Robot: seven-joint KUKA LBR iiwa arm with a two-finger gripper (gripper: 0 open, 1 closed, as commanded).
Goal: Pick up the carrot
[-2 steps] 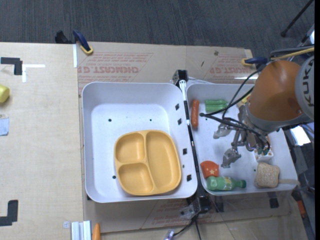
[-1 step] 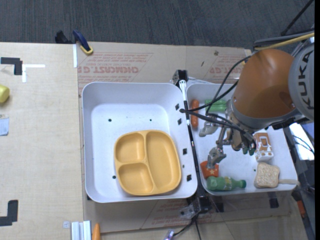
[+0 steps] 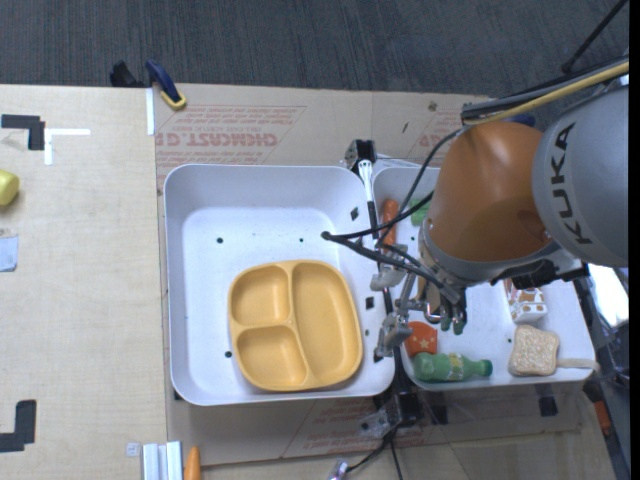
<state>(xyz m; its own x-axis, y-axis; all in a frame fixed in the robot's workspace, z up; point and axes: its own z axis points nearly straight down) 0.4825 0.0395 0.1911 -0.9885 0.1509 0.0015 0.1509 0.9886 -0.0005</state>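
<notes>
the gripper (image 3: 400, 320) hangs low over the left edge of the right bin (image 3: 560, 373), under the arm's orange band (image 3: 490, 193); whether it is released or clenched cannot be told. the carrot (image 3: 388, 215) lies up beyond the gripper, against the bin's left wall, partly hidden by cables. just right of the gripper sits a red-orange piece (image 3: 422, 339), with a green bottle (image 3: 452, 368) below it and a toast slice (image 3: 534, 351) farther right. left of the gripper, the left bin (image 3: 200, 208) holds a yellow divided plate (image 3: 295, 324)

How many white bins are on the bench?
2. The left bin holds a yellow divided plate. The right bin, beside it, holds the food items and is partly hidden by the arm.
</notes>
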